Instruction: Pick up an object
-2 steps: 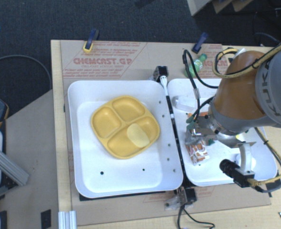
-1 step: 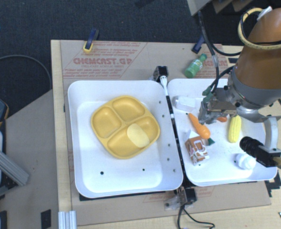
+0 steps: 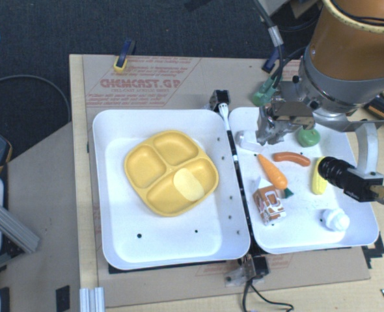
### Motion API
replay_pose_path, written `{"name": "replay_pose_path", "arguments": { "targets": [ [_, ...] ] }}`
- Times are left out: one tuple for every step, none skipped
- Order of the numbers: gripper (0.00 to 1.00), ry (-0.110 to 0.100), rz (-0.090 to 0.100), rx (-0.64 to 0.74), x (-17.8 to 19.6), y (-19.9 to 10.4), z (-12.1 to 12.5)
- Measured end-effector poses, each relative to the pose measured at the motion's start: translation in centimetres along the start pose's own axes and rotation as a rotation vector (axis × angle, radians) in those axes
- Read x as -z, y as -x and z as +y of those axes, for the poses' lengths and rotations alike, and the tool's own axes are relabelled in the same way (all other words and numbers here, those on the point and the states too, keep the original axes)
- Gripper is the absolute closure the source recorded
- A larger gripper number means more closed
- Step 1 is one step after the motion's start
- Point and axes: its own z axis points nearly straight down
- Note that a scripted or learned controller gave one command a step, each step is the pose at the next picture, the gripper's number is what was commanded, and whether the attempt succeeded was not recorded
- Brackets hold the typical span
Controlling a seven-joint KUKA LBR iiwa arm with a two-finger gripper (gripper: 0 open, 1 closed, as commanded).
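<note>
Lying on a brown counter over dark carpet: two white bins. Nearest on the right, white cap, printed block, then carrot and sausage. Farther back, gripper low over the bin; grip impossible to tell.

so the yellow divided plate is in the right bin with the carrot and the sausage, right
Not quite. The camera view shows the yellow divided plate in the left bin, by itself. The carrot and the sausage do lie in the right bin.
</note>
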Motion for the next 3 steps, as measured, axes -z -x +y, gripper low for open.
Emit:
{"name": "replay_pose_path", "arguments": {
  "targets": [
    [1.0, -0.01, -0.005, -0.007, 0.5, 0.4, 0.0],
    [1.0, -0.009, -0.007, -0.015, 1.6, 6.1, -0.1],
    [1.0, -0.018, -0.005, -0.016, -1.1, 11.8, -0.3]
  ]
}}
